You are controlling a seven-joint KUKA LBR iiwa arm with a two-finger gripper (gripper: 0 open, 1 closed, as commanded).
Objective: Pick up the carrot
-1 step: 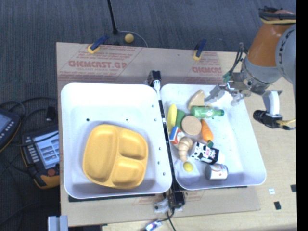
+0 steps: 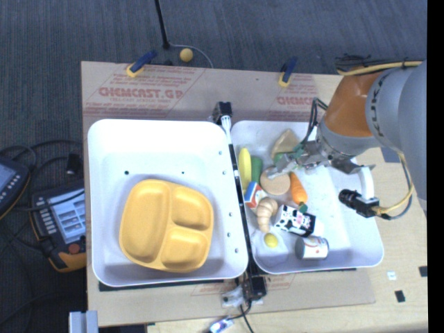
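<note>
The carrot [image 2: 297, 187], a short orange piece, lies in the right bin [image 2: 343, 227] near its middle, pointing up and down in the view. My gripper [image 2: 297, 158] hangs low over the bin just beyond the carrot's upper end, beside a tan wedge-shaped piece [image 2: 284, 143]. Nothing shows as held, and the carrot rests on the bin floor. The grey arm with its orange band [image 2: 350, 113] reaches in from the right.
Packed around the carrot are a round tan disc [image 2: 275, 183], a yellow piece [image 2: 244, 164], a green piece [image 2: 256, 168], a cream pastry shape [image 2: 266, 212], a black-and-white carton [image 2: 295, 220] and a small can [image 2: 312, 248]. A yellow divided plate [image 2: 166, 224] sits in the left bin [image 2: 139, 148].
</note>
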